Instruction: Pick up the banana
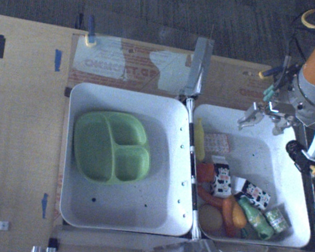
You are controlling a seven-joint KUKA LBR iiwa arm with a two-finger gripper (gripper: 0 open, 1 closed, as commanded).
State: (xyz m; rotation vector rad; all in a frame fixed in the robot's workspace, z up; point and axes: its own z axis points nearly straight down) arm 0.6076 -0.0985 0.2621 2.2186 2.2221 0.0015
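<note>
Against the left wall of the right bin (295, 160), at its nine o'clock edge, the banana (200, 140) lies lengthwise and pale yellow, touching or nearly touching the wall. Just beside it, toward five o'clock, toy food clusters: a milk carton (221, 181), an orange carrot (237, 213), a green bottle (256, 221). The left bin (73, 198) bears a green divided plate (112, 146). The gripper (265, 117) hangs over the right bin's twelve o'clock rim with fingers spread, holding nothing. A good grasp probably requires approaching across the banana's short axis, clear of the wall.
</note>
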